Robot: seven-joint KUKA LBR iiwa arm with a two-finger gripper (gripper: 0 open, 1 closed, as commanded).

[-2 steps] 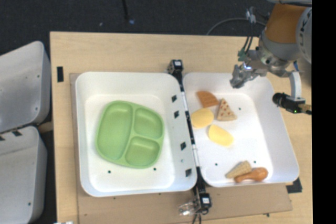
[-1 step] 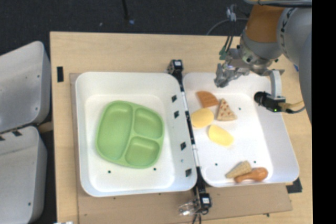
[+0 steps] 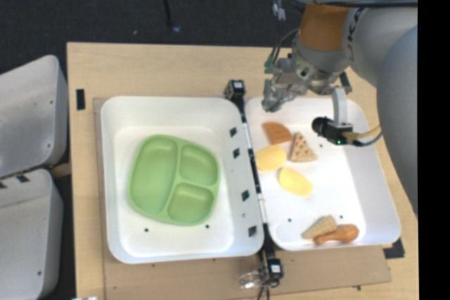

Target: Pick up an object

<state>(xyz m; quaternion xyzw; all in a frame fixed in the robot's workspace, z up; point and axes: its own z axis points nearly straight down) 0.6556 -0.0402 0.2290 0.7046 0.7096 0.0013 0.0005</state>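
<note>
My gripper (image 3: 272,101) hangs over the far left corner of the right bin (image 3: 365,204), a short way above and behind an orange-brown bread piece (image 3: 277,132). Nothing shows between its fingers. Close by lie a triangular pizza-like slice (image 3: 302,148), a round yellow piece (image 3: 270,158) and a yellow lemon-shaped piece (image 3: 295,182). Near the bin's front edge rest a tan cracker wedge (image 3: 319,227) and an orange sausage-like piece (image 3: 337,235).
The left bin (image 3: 116,221) holds a green divided plate (image 3: 174,179). A hinged divider with black clips (image 3: 247,172) runs between the bins. A black cable and sensor (image 3: 337,130) hang from the arm over the right bin's far side.
</note>
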